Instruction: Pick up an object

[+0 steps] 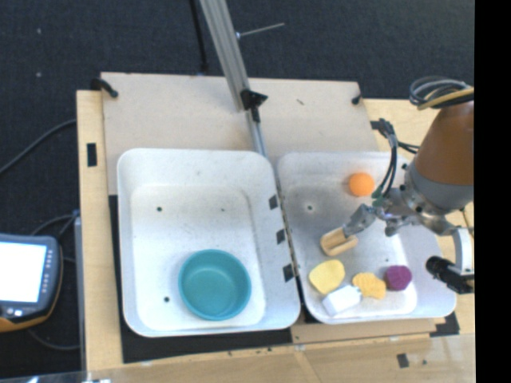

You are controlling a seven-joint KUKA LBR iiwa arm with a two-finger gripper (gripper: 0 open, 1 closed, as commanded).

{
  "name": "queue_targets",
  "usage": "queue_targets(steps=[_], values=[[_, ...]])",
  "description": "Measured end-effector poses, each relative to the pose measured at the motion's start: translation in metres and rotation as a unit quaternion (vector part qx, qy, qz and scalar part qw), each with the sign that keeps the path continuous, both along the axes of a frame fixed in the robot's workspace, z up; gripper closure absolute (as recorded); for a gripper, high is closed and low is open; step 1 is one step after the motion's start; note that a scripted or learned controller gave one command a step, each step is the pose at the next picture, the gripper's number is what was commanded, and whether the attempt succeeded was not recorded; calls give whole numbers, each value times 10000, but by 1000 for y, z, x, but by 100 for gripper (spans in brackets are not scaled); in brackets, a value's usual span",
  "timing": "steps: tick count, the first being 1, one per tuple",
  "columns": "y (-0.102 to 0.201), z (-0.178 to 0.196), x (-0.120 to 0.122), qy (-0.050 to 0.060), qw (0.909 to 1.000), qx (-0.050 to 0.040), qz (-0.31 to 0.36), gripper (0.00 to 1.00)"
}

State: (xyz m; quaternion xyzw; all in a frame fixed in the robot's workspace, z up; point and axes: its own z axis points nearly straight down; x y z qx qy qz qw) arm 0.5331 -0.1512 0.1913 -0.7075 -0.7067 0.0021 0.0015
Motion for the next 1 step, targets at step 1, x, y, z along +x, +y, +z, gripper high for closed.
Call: queue_targets(steps=[1], values=[[0,-52,10,-9,10000,-3,-4,0]])
